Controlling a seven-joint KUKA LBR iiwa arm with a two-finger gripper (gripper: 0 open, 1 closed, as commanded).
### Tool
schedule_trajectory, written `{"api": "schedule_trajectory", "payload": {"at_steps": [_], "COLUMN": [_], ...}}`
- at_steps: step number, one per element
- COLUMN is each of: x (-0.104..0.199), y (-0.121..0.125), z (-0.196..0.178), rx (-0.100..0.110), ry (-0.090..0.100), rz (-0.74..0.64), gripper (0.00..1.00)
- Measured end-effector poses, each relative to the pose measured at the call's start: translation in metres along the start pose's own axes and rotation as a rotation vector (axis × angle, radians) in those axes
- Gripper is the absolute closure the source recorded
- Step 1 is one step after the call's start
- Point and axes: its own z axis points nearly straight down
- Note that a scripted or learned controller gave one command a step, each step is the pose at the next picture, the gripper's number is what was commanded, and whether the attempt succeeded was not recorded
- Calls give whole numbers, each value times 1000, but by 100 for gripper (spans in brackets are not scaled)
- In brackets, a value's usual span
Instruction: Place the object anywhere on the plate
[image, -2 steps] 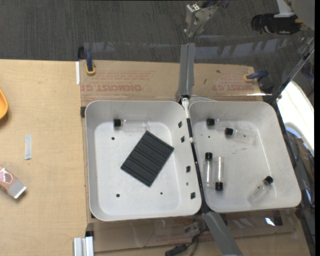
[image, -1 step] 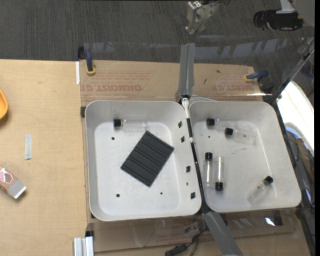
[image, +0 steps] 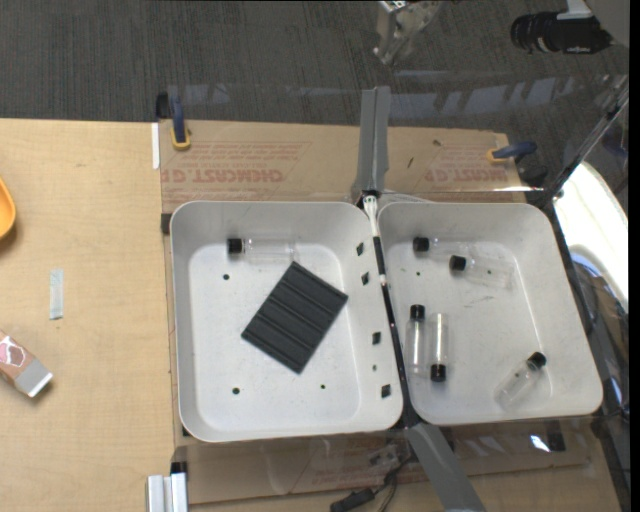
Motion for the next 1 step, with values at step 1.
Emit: {"api": "schedule_trajectory", "payload": {"at_steps": [1], "x": [-1], "y": [1], "z": [-8], "rx": [1], "ry": [-3], "rz": [0], "gripper": [100]}}
